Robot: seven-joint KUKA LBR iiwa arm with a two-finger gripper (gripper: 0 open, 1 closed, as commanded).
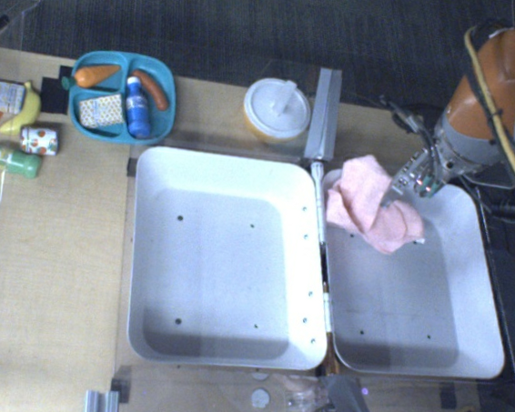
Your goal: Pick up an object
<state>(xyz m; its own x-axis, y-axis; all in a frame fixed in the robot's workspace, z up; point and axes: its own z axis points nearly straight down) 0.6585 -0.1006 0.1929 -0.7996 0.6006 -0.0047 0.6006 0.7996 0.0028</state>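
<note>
A crumpled pink cloth [367, 207] lies in the back left corner of the right white bin [427, 337], partly draped against the bin's left wall. My gripper [394, 198] reaches down from the upper right, and its tip touches the top of the cloth near the cloth's right side. The grey arm with its orange band [501, 66] stands behind the bin's back right corner.
The left white bin [217, 333] sits beside the right one, with a metal divider [323, 116] behind their shared edge. Behind the bins stand a white lidded cup [277, 109] and a blue tray of toy food [123, 97]. Small toys [19, 125] lie at the far left.
</note>
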